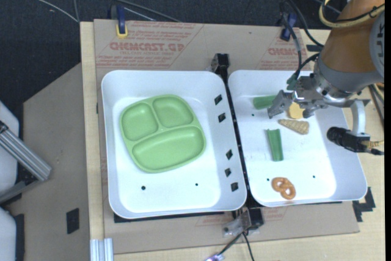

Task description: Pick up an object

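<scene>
The arm [351,40] comes in from the right and hangs over the upper part of the right bin [342,189], its orange band uppermost and the grey wrist below it. The gripper [294,106] sits low over the bin floor – its fingers look spread, one dark finger [276,108] angling down to the left, the other on the right side – with nothing clamped between them. Just under the gripper lies a pale yellow piece [296,112], partly hidden by the fingers, and right below that a tan cone [295,126] lying on its side (its tip points right). A short green block [264,102] lies just left of the gripper, close to the left finger, though whether they touch is hard to tell. Further down the bin a green stick [275,145] lies almost upright in the view, well apart from the gripper, and a pretzel [283,187] rests near the bin's lower edge. The left bin [122,192] holds a green divided plate [162,132] – three compartments, tilted a little – lying flat in its middle. Both bins rest on a cardboard sheet [159,43] with red lettering, held by a blue and yellow clamp [121,19] at its top left edge
</scene>
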You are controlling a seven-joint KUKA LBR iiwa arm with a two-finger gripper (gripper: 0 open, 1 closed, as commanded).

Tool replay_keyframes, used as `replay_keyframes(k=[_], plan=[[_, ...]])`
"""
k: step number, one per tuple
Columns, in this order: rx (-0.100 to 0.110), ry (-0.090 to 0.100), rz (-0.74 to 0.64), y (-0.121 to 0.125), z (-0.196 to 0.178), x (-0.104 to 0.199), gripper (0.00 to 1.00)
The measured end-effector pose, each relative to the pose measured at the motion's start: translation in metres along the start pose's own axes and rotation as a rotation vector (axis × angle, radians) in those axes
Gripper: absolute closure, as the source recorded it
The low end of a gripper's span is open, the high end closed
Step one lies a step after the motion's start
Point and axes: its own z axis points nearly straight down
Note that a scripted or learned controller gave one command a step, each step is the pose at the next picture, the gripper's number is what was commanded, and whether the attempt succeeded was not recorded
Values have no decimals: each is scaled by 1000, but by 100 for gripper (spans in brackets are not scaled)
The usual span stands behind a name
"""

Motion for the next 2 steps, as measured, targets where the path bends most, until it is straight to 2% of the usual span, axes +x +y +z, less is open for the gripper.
replay_keyframes(k=[2], plan=[[6, 1, 2, -13, 91, 0, 0]])
